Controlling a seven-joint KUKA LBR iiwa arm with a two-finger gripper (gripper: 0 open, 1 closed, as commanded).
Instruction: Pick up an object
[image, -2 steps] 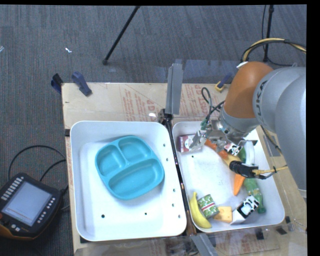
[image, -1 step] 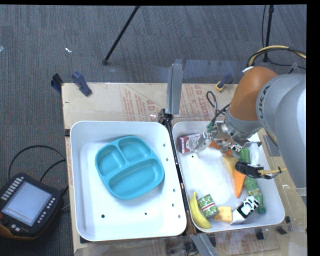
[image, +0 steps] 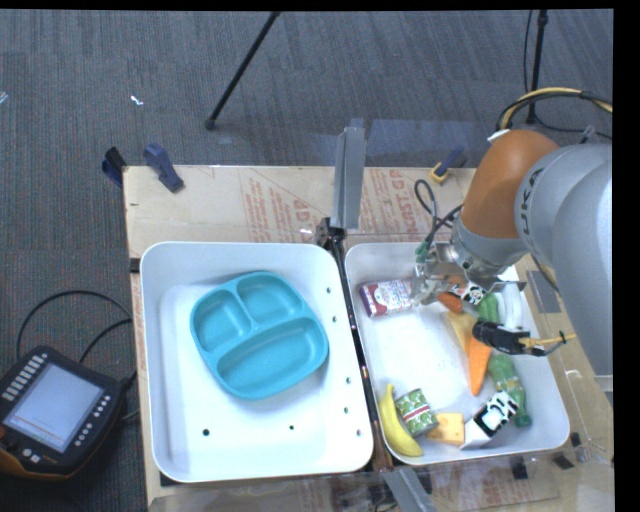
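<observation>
My gripper (image: 433, 283) hangs low over the back of the right bin (image: 432, 350), under the orange band of the arm. Just to its left lies a red and white packet (image: 386, 297), with its right end by the gripper. An orange carrot (image: 478, 363) and a pale yellow piece (image: 458, 325) lie in front of and to the right of the gripper. At the bin's front are a banana (image: 397, 425), a green can (image: 415, 408), a cheese wedge (image: 452, 429) and a black and white toy (image: 497, 412). I see nothing held.
The left bin (image: 170, 400) holds a blue divided plate (image: 260, 333). A green item (image: 503, 376) lies along the right bin's right wall. A grey post (image: 349, 180) stands behind the bins' shared rim. A tablet (image: 55, 405) lies on the floor at left.
</observation>
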